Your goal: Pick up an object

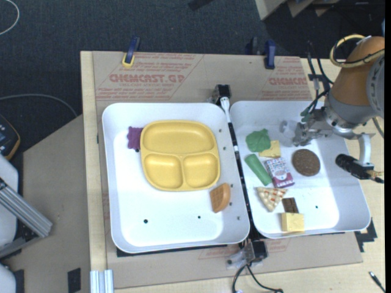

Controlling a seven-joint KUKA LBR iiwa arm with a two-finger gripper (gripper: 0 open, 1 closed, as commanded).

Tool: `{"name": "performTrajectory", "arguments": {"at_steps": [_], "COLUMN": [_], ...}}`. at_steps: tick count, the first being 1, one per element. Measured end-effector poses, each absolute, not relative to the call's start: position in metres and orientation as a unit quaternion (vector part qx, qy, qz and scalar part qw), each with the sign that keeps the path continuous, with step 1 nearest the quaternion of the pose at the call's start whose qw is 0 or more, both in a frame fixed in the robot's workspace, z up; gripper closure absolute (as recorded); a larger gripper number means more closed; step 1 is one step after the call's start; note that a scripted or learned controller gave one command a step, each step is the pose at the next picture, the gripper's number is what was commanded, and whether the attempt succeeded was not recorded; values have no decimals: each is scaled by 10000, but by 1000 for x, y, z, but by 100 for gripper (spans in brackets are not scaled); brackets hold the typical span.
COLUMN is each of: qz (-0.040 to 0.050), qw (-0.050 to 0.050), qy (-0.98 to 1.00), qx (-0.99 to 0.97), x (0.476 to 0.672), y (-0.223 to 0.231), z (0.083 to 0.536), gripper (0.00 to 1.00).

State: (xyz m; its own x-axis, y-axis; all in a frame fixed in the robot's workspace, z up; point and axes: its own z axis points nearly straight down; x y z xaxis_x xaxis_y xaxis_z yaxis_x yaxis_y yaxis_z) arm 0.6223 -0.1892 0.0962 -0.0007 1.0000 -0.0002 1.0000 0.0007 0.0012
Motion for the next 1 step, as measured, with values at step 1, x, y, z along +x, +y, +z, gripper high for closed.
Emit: {"name": "performTrajectory", "arguments": {"at_steps": [1], "qz": [15], "qw": [37], "qy": [7071], "qx": [7071], "x": [627], "y": [-194], "z": [141], "gripper": [100]}}
